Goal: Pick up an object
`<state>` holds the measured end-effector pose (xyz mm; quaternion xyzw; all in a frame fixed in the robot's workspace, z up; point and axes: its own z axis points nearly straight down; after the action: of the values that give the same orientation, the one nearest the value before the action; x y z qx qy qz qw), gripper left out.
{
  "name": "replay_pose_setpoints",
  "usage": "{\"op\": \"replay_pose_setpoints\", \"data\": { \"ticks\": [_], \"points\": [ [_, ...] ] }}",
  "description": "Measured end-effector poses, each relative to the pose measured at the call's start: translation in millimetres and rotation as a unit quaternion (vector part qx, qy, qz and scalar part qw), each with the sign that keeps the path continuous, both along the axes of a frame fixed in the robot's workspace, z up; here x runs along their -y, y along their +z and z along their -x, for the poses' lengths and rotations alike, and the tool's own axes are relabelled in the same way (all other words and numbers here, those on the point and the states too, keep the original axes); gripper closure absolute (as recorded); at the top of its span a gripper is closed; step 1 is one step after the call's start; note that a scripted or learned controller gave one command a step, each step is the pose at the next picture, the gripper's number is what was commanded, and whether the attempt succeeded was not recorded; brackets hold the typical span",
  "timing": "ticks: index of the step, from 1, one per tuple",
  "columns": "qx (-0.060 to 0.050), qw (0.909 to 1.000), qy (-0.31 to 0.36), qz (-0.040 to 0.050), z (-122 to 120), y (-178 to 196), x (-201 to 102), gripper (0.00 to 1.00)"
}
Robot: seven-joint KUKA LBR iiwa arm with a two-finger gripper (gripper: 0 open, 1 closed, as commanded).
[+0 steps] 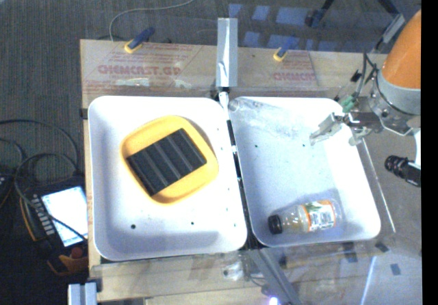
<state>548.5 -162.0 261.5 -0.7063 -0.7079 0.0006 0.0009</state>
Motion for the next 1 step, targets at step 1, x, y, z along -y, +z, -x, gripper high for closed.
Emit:
{"op": "replay_pose_setpoints", "data": {
  "ticks": [1],
  "points": [
    [0.007, 0.9990, -0.044, 0.0011, 53.7, -170.4, 15.9, 0.00]
  ]
}}
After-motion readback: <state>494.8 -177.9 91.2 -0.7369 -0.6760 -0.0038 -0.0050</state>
